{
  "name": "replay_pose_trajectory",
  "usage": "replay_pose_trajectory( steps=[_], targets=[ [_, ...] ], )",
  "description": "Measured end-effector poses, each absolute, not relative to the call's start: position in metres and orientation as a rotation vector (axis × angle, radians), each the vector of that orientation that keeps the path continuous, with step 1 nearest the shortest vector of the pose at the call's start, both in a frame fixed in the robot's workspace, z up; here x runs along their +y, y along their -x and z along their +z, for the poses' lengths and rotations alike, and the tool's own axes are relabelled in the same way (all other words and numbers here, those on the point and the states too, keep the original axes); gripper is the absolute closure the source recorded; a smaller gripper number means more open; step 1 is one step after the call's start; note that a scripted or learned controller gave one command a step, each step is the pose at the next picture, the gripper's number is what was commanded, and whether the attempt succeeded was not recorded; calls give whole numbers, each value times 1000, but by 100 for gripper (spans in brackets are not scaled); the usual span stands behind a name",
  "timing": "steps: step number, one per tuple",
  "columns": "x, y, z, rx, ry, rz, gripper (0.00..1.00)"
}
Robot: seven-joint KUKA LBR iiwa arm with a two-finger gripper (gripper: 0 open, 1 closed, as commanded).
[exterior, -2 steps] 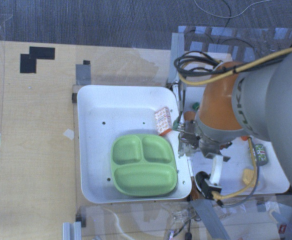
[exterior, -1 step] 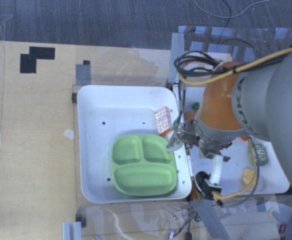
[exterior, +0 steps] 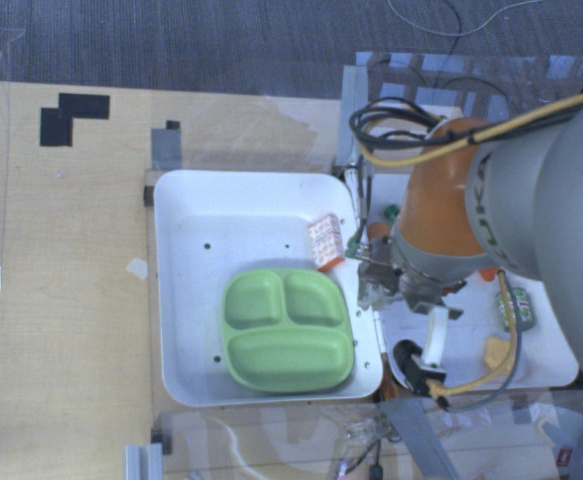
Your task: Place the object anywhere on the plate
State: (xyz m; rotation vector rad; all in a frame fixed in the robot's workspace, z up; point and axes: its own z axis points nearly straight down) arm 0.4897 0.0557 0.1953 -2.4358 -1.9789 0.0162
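Reaching in from 3 o'clock, the grey arm (exterior: 541, 198) with its orange band (exterior: 441, 203) hangs over the border between the two white bins. The gripper (exterior: 379, 278) is seen from above; I cannot tell if it is open or closed. The green divided plate (exterior: 286, 330) lies in the left bin (exterior: 186, 268), toward its 5 o'clock corner. A small pink-and-white packet (exterior: 324, 236) lies at 1 o'clock from the plate, near the bin's right wall, with an orange piece (exterior: 331, 263) just beside it. The right bin (exterior: 546, 363) holds a yellow piece (exterior: 496, 350) and a dark green packet (exterior: 516, 308). The pale wooden worktop (exterior: 61, 298) carries both bins.
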Motion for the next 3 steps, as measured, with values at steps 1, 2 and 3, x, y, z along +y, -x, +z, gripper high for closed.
replay_pose_trajectory(
  steps=[1, 2, 3],
  targets=[
    [93, -488, 181, -2410, 2013, 3, 100],
    [93, -488, 182, -2410, 2014, 3, 0],
    [37, -538, 181, -1967, 2450, 4, 0]
  ],
)
